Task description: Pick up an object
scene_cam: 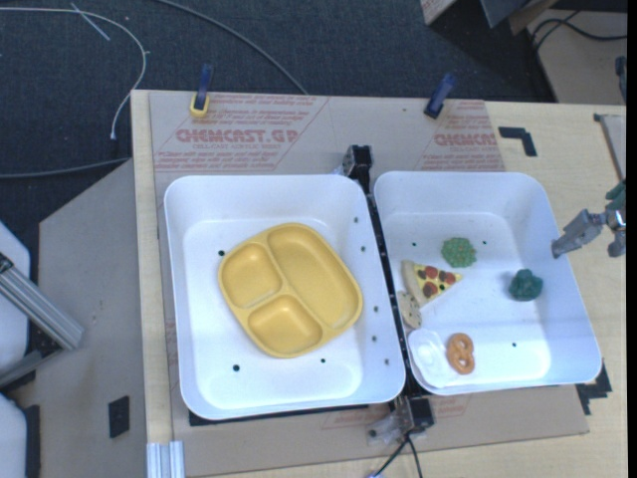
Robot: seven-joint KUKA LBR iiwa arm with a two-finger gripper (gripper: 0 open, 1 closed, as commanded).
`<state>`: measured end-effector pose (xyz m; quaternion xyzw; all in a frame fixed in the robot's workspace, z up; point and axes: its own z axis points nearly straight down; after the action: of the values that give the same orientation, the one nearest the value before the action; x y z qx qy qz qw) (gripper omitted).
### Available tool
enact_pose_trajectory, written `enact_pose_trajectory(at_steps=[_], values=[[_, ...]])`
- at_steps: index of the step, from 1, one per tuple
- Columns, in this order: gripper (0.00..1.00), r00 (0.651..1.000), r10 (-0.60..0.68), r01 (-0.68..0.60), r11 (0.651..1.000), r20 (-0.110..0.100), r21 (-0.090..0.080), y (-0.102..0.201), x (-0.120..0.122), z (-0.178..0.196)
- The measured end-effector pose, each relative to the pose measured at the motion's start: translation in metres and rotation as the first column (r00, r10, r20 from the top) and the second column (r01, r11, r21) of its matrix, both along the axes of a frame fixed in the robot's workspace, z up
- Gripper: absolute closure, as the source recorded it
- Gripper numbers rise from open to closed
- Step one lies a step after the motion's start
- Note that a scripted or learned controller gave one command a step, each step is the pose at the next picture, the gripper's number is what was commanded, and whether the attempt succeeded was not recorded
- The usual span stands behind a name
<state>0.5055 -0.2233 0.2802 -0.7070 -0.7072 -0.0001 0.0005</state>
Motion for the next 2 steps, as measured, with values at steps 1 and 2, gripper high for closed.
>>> enact_pose_trajectory(at_steps=[1,2], values=[[0.00,1.000,0.000,0.000,1.000,-0.005,0.002,0.000,-0.003,-0.042],[0.00,1.000,0.000,0.000,1.000,-0.004,0.003,0.008,0.001,-0.089]])
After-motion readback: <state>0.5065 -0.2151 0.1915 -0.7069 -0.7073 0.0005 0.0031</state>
